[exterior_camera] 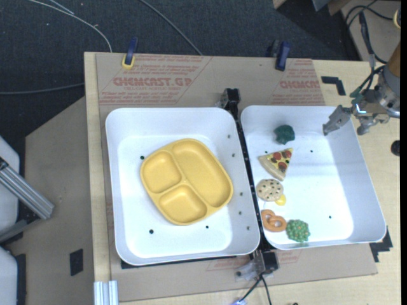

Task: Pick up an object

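Several toy foods lie along the left side of the right bin (pixel 346 189): a dark green lump (pixel 284 133), a pizza slice (pixel 278 162), a cookie (pixel 269 189), a pretzel (pixel 273 220) and a light green broccoli (pixel 297 230). My gripper (pixel 350 124) hangs over the bin's far right corner, open, with nothing between its spread fingers. It is well to the right of the dark green lump and clear of all the foods.
The left bin (pixel 127 138) holds a yellow divided plate (pixel 185 181). A small yellow piece (pixel 280 200) lies just below the cookie. Clamps (pixel 282 54) sit on the bench's far edge. The right half of the right bin is bare white floor.
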Controlling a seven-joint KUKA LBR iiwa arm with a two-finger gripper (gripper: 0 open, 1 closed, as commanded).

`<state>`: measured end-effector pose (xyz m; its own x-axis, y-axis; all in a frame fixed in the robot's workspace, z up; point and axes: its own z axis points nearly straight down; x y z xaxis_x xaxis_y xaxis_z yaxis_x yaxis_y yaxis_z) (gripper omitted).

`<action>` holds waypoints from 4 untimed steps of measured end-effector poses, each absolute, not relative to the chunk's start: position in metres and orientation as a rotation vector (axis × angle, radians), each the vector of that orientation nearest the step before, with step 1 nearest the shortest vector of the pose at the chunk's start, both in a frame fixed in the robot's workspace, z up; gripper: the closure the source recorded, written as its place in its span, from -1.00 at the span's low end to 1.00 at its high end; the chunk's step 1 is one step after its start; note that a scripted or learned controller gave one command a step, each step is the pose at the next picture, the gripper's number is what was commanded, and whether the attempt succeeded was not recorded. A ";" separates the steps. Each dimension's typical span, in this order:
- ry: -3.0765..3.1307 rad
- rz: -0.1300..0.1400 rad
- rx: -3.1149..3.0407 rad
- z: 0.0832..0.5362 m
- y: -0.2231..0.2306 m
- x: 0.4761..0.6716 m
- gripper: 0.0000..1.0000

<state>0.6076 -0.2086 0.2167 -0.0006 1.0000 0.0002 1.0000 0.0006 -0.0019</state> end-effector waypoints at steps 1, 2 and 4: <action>-2.221 0.002 -2.220 0.167 -0.214 0.616 -1.00; -2.222 0.003 -2.218 0.111 -0.216 0.626 -1.00; -2.225 -0.002 -2.223 0.171 -0.208 0.630 1.00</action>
<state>0.6297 -0.2083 0.1709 -0.0011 1.0000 -0.0019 1.0000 0.0011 0.0036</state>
